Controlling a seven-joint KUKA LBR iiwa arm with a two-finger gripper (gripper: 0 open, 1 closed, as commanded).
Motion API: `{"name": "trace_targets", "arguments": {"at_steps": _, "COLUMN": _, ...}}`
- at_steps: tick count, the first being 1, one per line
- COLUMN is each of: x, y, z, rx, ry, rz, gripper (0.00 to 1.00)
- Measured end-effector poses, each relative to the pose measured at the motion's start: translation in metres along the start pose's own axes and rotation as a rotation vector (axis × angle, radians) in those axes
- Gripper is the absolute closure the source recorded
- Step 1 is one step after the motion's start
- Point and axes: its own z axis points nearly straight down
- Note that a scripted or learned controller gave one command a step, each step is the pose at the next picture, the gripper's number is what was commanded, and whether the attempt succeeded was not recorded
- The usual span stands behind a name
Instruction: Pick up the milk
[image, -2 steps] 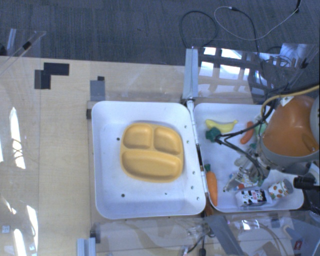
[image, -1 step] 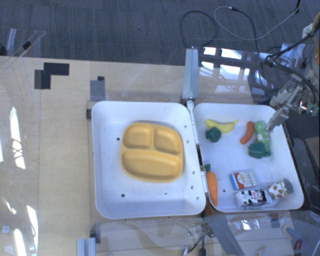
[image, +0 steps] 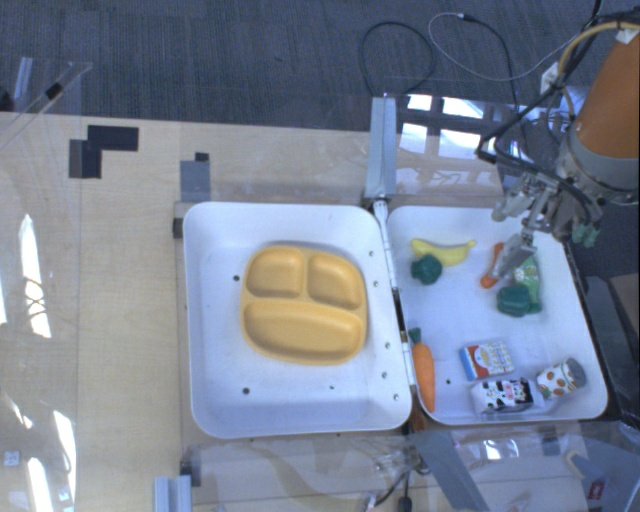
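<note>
White bin: milk between cartons.

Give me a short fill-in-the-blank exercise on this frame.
1. The yellow divided tray lies in the ____ bin.
2. The milk carton lies on its side beside the ____ wall of the right bin.
3. The gripper hovers at the bin's ____ end, away from the milk.

Missing words: left; near; far

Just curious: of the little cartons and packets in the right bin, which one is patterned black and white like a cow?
The milk, lying at the bin's front edge between two orange-marked packs.
</note>
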Motion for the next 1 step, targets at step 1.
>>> {"name": "trace_targets", "arguments": {"at_steps": 1, "x": 0.0065, "y": 0.0202, "z": 0.1944, "rx": -0.001, "ry": 0.002, "rz": -0.168, "gripper": 0.00}}
